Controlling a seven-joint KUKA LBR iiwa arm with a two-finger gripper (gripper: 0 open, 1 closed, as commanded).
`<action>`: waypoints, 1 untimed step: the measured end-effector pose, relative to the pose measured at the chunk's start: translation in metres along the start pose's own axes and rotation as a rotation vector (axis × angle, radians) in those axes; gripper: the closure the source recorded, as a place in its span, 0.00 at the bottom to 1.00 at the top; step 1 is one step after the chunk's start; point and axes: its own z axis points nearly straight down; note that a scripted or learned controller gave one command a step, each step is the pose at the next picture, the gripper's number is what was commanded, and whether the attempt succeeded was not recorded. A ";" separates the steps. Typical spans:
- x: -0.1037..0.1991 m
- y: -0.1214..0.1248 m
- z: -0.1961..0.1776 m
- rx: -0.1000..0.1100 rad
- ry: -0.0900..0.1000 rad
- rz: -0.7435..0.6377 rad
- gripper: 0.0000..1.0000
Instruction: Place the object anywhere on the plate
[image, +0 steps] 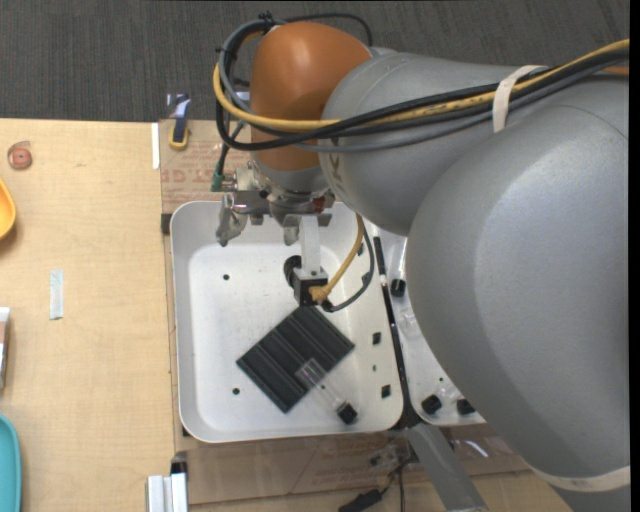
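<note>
The jaws (260, 228) hang over the far end of the left white bin (200, 330); whether they are open cannot be told. A black ribbed plate (290, 355) lies tilted on the bin floor. Red print on cardboard (190, 165) is unreadable.

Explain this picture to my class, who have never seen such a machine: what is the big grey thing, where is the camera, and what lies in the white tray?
The big grey shape is a robot arm with an orange band near its wrist. The camera sits above the bench and looks down at a slant. The arm reaches in from the right over a shallow white bin. Its end effector, the grasping part, hangs over the bin's far end. In the bin lies a dark ribbed plate, with a small clear object with a black end resting at its edge. Nothing is visibly held.
</note>
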 end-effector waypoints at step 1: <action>-0.002 0.001 -0.008 0.001 -0.002 0.003 1.00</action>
